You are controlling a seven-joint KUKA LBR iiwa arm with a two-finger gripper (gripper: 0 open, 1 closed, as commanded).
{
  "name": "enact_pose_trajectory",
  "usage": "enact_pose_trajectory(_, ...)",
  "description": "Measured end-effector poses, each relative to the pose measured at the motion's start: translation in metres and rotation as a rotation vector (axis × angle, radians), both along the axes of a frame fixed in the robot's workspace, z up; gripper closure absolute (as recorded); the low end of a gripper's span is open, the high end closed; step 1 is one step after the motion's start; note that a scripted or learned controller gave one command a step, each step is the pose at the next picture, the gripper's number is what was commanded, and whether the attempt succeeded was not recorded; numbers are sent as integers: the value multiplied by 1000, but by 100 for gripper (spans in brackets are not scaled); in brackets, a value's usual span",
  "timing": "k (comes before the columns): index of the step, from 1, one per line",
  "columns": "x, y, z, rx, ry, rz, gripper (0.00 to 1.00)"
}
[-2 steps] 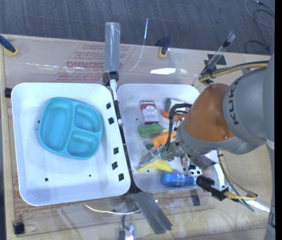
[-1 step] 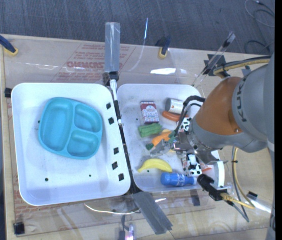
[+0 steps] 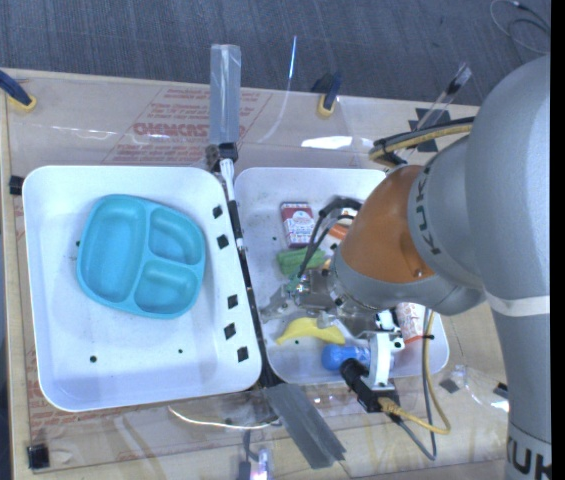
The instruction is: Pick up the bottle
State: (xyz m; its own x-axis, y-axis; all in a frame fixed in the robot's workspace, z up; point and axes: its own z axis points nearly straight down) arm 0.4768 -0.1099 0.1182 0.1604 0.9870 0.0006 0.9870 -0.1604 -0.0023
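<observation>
A white bottle-like item with red print lies at the right bin's right side, mostly hidden under the arm; I cannot tell for sure that it is the bottle. My gripper is low over the middle of the right bin, to the left of that item. It sits just above a yellow object and below a green object. The orange wrist band covers much of the bin.
A red and white packet lies at the back of the right bin and a blue object at its front. The left bin holds a light blue divided plate. Cables trail at the bench's front right.
</observation>
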Motion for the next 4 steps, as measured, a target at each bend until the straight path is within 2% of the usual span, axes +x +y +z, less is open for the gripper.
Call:
enact_pose_trajectory(1, 0, -55, 62, -1, -2, 515, 0)
enact_pose_trajectory(2, -1, -31, 4, 2, 2, 332, 0)
enact_pose_trajectory(3, 0, -31, 13, 3, 3, 337, 100)
enact_pose_trajectory(4, 0, -31, 13, 2, 3, 338, 0)
